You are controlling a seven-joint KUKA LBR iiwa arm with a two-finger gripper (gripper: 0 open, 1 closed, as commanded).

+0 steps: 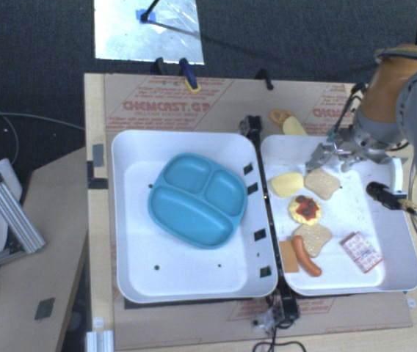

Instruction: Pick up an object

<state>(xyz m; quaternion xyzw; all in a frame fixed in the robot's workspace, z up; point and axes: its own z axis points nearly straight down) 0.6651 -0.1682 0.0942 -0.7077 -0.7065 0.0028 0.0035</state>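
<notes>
While the arm is reaching into the right bin point(407, 266), the gripper point(331, 155) is hovering with its fingers apart and nothing between them, so this is looking like the approach step. The toast slice point(322, 184) is lying just below it, the yellow piece point(287, 184) beside that; next it is needing to descend and close.

From my seat the light is even and fairly bright, falling from overhead. The white bins point(194, 284) nearly wash out, and a foil sheet point(148, 20) at the far side glares (patchy, not blinding). Shadows are soft and short. Detail is slightly grainy, softest on the arm point(407, 94) at right.
</notes>
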